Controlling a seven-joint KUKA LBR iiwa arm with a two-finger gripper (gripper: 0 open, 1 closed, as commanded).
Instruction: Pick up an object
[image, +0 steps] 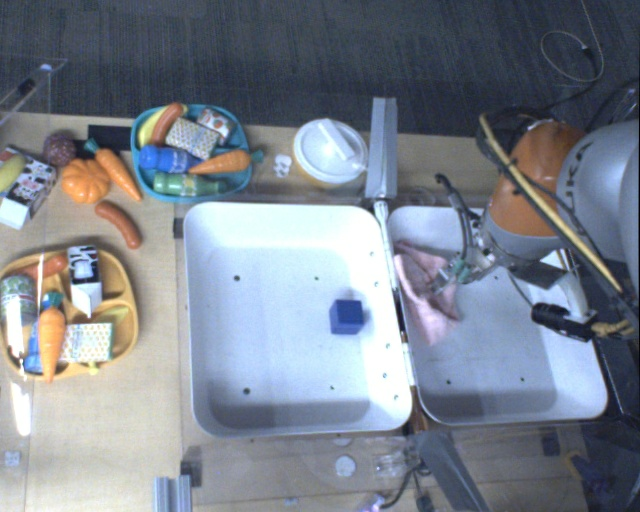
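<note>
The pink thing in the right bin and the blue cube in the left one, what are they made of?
The pink cloth looks like soft fabric, matte: it lies crumpled in folds against the right bin wall, by the gripper. The blue cube looks rigid, with flat faces and sharp edges and a dull finish; possibly foam, plastic or painted wood, the view cannot settle which.

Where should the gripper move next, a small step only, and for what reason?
Probably a short, slow lift. The gripper sits low on the pink cloth in the right bin, and lifting would show whether the cloth comes up. The blue cube lies apart in the left bin.
</note>
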